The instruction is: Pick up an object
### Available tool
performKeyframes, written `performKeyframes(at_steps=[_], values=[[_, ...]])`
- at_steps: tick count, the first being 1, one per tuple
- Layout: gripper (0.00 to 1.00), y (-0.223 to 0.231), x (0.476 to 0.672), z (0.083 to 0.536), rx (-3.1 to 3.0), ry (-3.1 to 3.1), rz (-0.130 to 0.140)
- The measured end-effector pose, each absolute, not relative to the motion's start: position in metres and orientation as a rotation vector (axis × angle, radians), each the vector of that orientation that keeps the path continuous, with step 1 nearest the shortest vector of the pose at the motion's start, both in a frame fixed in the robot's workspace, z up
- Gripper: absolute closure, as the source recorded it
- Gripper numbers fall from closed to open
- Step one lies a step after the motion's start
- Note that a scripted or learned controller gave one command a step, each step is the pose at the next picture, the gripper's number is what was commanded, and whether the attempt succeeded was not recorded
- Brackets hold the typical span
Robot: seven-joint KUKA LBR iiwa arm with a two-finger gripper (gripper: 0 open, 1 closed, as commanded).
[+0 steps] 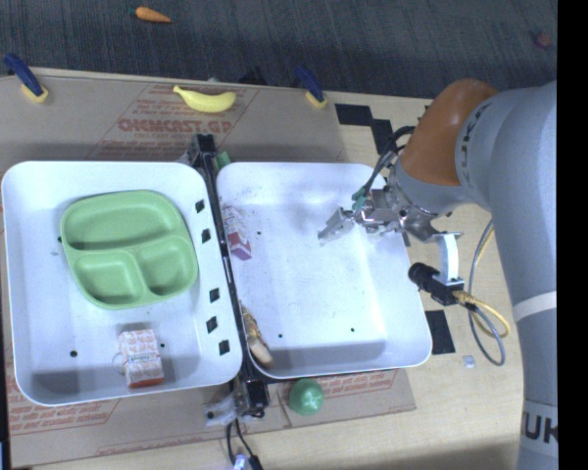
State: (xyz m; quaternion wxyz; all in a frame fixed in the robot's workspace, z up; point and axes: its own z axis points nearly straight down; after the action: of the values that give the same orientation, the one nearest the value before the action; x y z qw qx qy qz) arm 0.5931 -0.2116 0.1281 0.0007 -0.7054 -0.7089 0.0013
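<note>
Place: a robot lab
Signs: grey KUKA arm (514,155), two shallow white plastic bins (20,262) clamped on cardboard (137,120)

The gripper (345,221) is too small and blurred to show how its fingers stand. Behind it, the arm (510,155) is cut off by the frame's edge. Far left of it, small objects (255,343) wedged between the bins are indistinct.

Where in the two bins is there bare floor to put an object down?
Right bin: wide bare floor between the small packet at its left wall and the gripper. Left bin: crowded by the green tray and the carton; bare only along its edges.
</note>
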Motion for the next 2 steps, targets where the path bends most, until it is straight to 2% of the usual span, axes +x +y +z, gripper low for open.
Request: performKeyframes(at_steps=[1, 2], values=[[0.0, -0.211, 0.602, 0.174, -2.216, -2.227, 0.001], [0.0, -0.212, 0.551, 0.241, -2.218, -2.225, 0.001]])
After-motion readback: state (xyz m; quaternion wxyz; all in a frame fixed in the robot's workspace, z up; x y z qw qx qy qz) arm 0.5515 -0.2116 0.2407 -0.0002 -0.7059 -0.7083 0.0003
